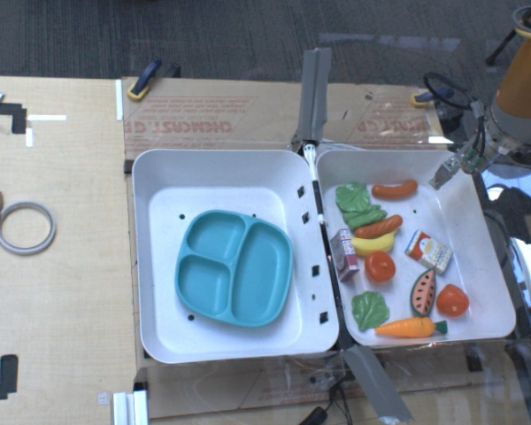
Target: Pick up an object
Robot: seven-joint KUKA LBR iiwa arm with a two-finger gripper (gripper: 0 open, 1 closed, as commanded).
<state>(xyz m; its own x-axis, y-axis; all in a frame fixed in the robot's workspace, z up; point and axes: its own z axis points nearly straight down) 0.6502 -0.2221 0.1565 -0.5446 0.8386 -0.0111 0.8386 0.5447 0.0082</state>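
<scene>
The right bin point(496, 264) holds several toy foods. Among them are a red sausage point(395, 189), green lettuce point(358, 204), a yellow banana point(373, 243) under a hot dog point(378, 227), and a purple carton point(343, 253). There are also a tomato point(380, 266), a red-and-white box point(427, 251), a watermelon slice point(422, 292), a second tomato point(451, 300), a carrot point(409, 328) and a green leaf point(369, 309). My gripper point(446, 173) hovers over the bin's far right corner, just right of the sausage, with nothing seen in it.
The left bin point(155, 237) carries a teal divided plate point(234, 268). A tape roll point(24, 227) lies on the wooden bench at left. A blue-and-yellow clamp point(144, 80) sits behind the bins. A grey divider post point(314, 96) rises between them.
</scene>
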